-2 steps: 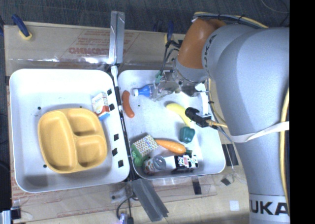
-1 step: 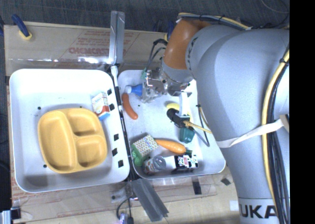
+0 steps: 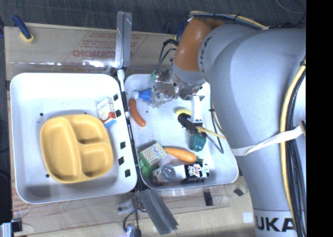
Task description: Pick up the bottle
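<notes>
One fixed camera looks down at a slant over the tabletop (image 3: 62,40), both white bins (image 3: 21,126) in frame, arm (image 3: 250,85) entering from the right.

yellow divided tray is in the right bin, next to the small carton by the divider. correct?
Not quite. The yellow divided tray sits in the left bin, not the right one. The rest holds: the small carton lies beside it, by the divider. The camera view shows this.

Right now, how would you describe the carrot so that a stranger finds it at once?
Look in the right bin, toward its near edge. The carrot lies there beside a patterned box. It is orange and tapered, unlike the redder, round-ended sausage farther back.
</notes>
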{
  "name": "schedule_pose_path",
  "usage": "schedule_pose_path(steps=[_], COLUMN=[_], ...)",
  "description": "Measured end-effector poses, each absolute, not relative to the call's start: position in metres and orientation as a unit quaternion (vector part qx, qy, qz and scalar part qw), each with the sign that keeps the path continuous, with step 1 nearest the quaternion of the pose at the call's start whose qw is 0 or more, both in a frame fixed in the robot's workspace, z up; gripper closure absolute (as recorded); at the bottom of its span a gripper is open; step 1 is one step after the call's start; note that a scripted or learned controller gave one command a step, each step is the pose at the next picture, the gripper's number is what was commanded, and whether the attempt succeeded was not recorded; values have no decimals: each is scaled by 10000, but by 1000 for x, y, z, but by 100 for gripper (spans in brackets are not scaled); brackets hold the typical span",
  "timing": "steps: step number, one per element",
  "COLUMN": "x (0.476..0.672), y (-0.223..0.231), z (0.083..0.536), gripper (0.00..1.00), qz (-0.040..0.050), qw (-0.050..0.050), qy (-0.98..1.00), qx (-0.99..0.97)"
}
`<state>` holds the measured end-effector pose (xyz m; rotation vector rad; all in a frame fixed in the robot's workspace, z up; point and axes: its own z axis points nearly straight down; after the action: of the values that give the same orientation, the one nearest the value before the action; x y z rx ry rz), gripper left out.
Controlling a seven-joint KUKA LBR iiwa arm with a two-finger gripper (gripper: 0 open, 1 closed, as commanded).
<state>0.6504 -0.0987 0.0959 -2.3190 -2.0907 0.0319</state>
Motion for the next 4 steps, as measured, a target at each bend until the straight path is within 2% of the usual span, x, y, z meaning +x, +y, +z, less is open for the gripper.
schedule_pose_path(steps=[1,2,3,4], x=[651,657,657,641], y=[-98,-64,-64,-103], z=[106,263,263,326], gripper=[100,100,0,0], qz=[104,3,6,3], qw=[97,4,7,1], qy=[-6714,-5806,-5808,-6575], qx=[-7410,-8142,-8141,-7535])
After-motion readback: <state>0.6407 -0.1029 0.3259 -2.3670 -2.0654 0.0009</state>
